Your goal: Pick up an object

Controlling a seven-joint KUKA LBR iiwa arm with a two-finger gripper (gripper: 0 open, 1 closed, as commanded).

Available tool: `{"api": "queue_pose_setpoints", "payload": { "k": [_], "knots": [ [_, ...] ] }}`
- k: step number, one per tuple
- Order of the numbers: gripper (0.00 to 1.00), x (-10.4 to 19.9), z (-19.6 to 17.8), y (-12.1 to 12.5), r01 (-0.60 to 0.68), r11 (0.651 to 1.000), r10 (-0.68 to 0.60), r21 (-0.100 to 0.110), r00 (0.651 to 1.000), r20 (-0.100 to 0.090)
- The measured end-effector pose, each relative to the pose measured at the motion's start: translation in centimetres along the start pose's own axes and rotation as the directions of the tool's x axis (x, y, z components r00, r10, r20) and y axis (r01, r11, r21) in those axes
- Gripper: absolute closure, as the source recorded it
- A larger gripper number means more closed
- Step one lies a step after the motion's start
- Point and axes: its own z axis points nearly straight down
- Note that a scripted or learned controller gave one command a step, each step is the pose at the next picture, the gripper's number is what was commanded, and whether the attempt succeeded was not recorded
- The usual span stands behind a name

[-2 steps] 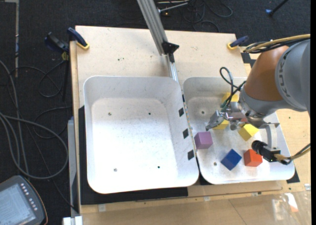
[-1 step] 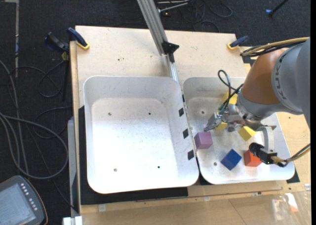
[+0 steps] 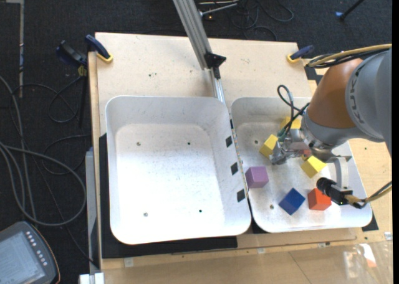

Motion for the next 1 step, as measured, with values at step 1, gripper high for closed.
{"api": "queue_pose_setpoints", "payload": {
  "k": [1],
  "knots": [
    [1.0,0.23,-6.37,0.29,0.003,1.0,-0.003,-0.006,1.0,0.001]
  ]
}}
